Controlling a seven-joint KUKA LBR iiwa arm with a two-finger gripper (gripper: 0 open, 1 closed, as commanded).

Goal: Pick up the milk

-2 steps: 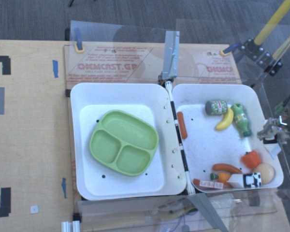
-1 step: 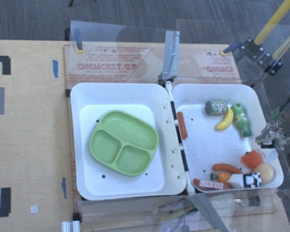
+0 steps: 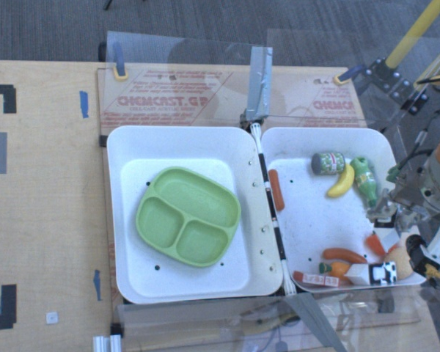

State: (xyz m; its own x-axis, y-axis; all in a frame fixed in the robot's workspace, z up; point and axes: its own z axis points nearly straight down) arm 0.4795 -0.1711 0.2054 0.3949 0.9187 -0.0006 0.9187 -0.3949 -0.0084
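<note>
The milk point(image 3: 378, 273) is a small white carton with black cow patches, lying in the front right corner of the right bin point(image 3: 308, 218). My gripper point(image 3: 387, 211) hangs over the bin's right side, just behind the milk and a little in front of a green bottle point(image 3: 365, 180). Nothing can be seen held in it. The arm comes in from the right edge, and its wrist hides part of the bin wall.
The right bin also holds a green can point(image 3: 328, 163), a banana point(image 3: 342, 182), a red sausage point(image 3: 276, 189), carrots point(image 3: 343, 255) and other small food crowded against the milk. A green divided plate point(image 3: 188, 215) lies in the left bin point(image 3: 125, 196).
</note>
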